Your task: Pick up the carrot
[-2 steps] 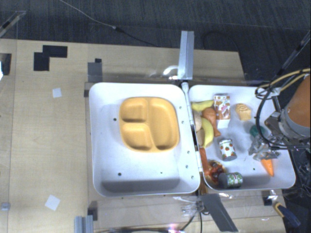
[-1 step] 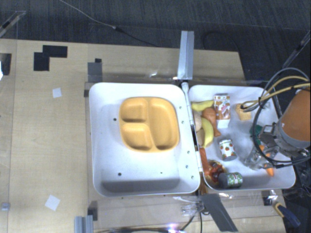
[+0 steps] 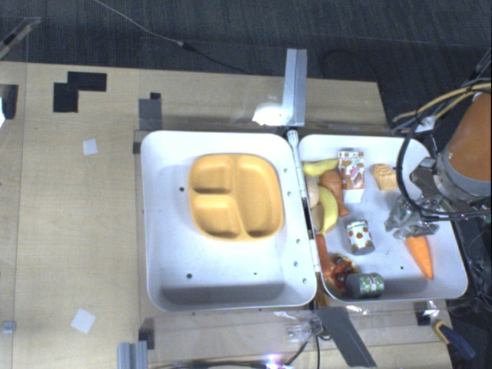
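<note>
The orange carrot (image 3: 421, 257) lies in the right bin (image 3: 453, 287), near its right wall, pointing toward the front edge. My gripper (image 3: 406, 221) hangs just above and to the left of the carrot's thick end, close to it or touching it. The grey arm with its orange band reaches in from the right. Nothing can be seen held in the gripper.
The right bin also holds two bananas (image 3: 328, 207), a small carton (image 3: 351, 168), a bread-like piece (image 3: 384, 177), a small jar (image 3: 359, 236), a dark can (image 3: 364, 284) and red items (image 3: 336, 266). A yellow divided plate (image 3: 234, 196) sits in the left bin (image 3: 165, 283).
</note>
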You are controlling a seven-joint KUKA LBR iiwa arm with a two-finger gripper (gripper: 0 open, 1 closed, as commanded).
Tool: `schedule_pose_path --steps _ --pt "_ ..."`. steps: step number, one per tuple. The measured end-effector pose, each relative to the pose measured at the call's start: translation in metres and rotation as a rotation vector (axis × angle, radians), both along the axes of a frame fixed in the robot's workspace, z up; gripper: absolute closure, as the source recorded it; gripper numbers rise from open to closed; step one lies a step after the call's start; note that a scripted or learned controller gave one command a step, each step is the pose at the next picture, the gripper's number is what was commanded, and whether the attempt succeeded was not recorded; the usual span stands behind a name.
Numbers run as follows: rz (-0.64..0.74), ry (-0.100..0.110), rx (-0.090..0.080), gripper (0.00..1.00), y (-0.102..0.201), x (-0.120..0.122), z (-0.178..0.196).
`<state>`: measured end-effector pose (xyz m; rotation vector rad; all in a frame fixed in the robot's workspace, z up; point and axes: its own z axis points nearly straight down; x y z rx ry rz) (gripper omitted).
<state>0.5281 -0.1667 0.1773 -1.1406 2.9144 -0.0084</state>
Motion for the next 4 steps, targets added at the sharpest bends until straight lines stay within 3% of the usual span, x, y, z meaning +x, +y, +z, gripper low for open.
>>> schedule_pose_path --steps 1,2,3,4 --pt "0.317 0.009 -0.001 1.00 -0.028 -0.019 -0.053" --pt "0.592 0.008 -0.005 1.00 -0.031 -0.040 -0.081" --pt "0.362 0.002 -0.005 1.00 -0.021 -0.023 -0.009" --pt "0.567 0.002 -0.008 1.00 -0.038 -0.037 -0.088"
